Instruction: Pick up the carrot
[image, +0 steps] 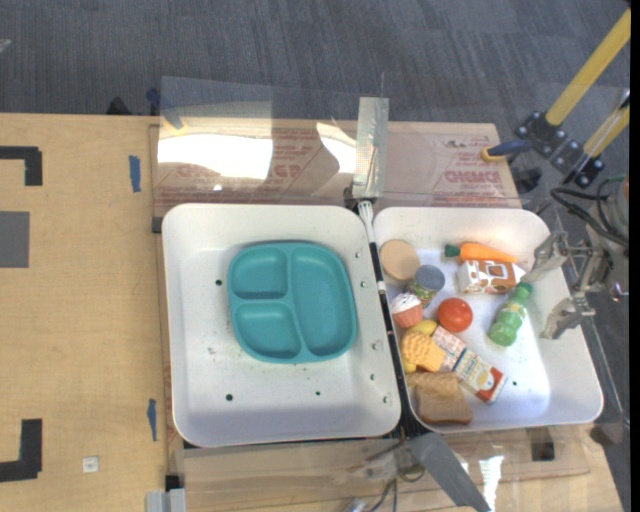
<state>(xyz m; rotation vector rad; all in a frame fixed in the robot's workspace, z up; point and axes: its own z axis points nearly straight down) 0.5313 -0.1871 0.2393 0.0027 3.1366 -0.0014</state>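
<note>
The carrot (484, 252) is orange with a small green tip. It lies flat near the back wall of the right bin (575, 385), just above an orange-and-white carton (483, 277). My gripper (555, 288) hangs over the right side of that bin, to the right of the carrot and a little nearer the front. Its two thin metal fingers (545, 256) stand wide apart, open, with nothing between them. A green bottle (509, 316) lies just left of the gripper.
The right bin also holds a tan round piece (398, 259), a grey can (429, 278), a red tomato (455, 314), yellow corn (420, 348), a juice box (466, 362) and a bread slice (441, 398). A teal divided plate (293, 300) sits in the left bin (190, 330).
</note>
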